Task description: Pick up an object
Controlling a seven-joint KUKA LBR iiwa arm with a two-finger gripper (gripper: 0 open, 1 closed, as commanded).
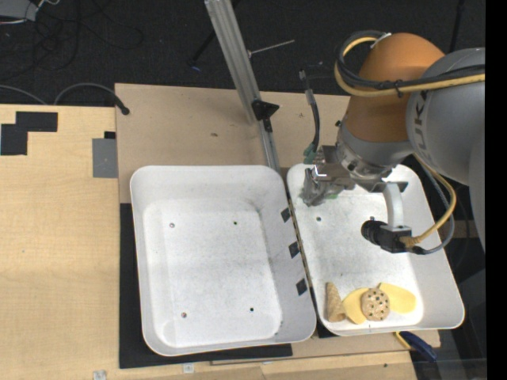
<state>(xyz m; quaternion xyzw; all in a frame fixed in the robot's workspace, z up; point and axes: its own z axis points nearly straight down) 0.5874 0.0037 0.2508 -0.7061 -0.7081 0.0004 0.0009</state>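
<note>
At the far end of the right white bin [428,291], the metal claw [317,182] is seen; its state cannot be told. Yellow, biscuit-like objects [375,302] lie well apart at the near end; a miss is risked.

1. Two bins sit side by side on the tabletop [63,212]: left bin [210,256], right bin [432,291], edges pretty much touching.
2. The right bin's near end holds a small cluster: cookie [375,303] lying on a flat piece [402,298], with a wedge-shaped bit [335,302] just left of it.
3. The gripper [317,182] is over the right bin's far left corner, well apart from that cluster.
4. A metal rail [238,70] slants up behind the bins.
</note>
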